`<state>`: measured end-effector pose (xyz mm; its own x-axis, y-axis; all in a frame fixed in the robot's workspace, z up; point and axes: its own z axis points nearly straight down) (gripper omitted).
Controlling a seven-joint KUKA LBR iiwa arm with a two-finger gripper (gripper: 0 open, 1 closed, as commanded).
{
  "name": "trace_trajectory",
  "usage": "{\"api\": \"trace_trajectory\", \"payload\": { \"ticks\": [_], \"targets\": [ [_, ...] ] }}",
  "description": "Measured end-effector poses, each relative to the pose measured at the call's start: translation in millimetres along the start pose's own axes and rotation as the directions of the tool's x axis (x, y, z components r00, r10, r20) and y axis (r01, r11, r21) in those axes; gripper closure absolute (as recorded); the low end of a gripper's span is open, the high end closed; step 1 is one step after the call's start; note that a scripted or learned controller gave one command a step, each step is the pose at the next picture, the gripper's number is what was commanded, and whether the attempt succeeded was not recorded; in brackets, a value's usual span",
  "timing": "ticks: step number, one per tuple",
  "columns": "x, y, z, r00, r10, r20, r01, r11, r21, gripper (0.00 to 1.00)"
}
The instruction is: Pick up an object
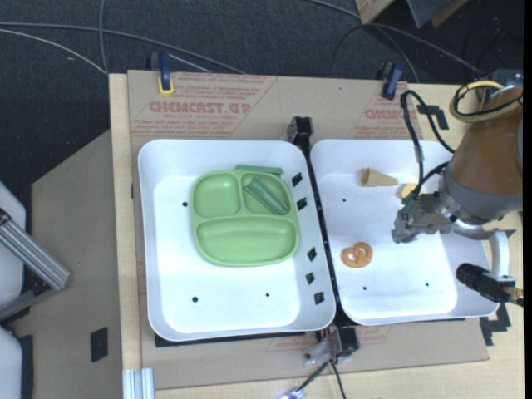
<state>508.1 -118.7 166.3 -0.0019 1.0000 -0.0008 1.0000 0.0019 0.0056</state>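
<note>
Hovering over right bin (391, 302), pincer (405, 228) near pretzel (357, 255); finger state unclear.

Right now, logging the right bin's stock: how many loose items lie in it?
2: a pretzel near the front-left, a tan wedge toward the back. The arm may hide more.

The bench (208, 98) is topped with a brown sheet printed with red lettering along its far edge, where a yellow-and-blue clamp (165, 71) pins it near the far left corner and a blue clamp (391, 79) toward the far right. Two shallow white bins rest directly on it side by side, the left bin (166, 298) and the right bin (399, 302), touching along a black divider (309, 214) down the middle and covering most of the sheet.
</note>
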Motion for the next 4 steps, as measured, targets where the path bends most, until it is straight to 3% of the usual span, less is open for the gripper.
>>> {"api": "trace_trajectory", "payload": {
  "ticks": [2, 4],
  "targets": [
    [9, 5, -99, 1.000, 0.000, 0.000, 0.000, 1.000, 0.000, 1.00],
    [86, 59, -85, 1.000, -0.002, -0.001, 0.002, 1.000, 0.004, 1.00]
  ]
}}
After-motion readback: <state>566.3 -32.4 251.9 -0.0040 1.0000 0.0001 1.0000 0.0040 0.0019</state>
